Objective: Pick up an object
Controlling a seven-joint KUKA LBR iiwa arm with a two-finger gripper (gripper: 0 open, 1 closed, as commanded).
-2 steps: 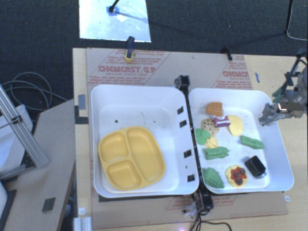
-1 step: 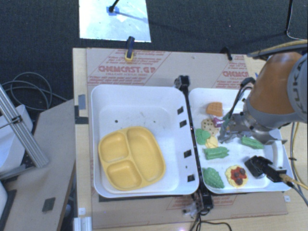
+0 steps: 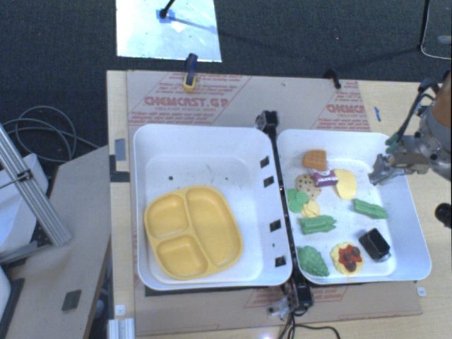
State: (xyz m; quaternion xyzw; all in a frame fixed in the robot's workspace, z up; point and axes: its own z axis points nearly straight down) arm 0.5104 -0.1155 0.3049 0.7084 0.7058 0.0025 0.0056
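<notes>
The right bin (image 3: 406, 224) holds several toy foods. Among them are an orange piece (image 3: 315, 159), a cookie (image 3: 305, 183), a purple and white wrapper (image 3: 325, 179), a yellow piece (image 3: 345, 183), green pieces (image 3: 369, 208) (image 3: 317, 224) (image 3: 313, 260), a yellow and red disc (image 3: 347, 257) and a black block (image 3: 374, 244). My gripper (image 3: 381, 170) hangs over the upper right part of this bin. It is to the right of the yellow piece and above the long green piece, apart from both.
The left bin (image 3: 205, 143) holds a yellow divided tray (image 3: 192, 229). A black divider with clips (image 3: 277, 189) runs between the bins. Cardboard lies under both bins. Cables hang at the far right by the arm (image 3: 434, 129).
</notes>
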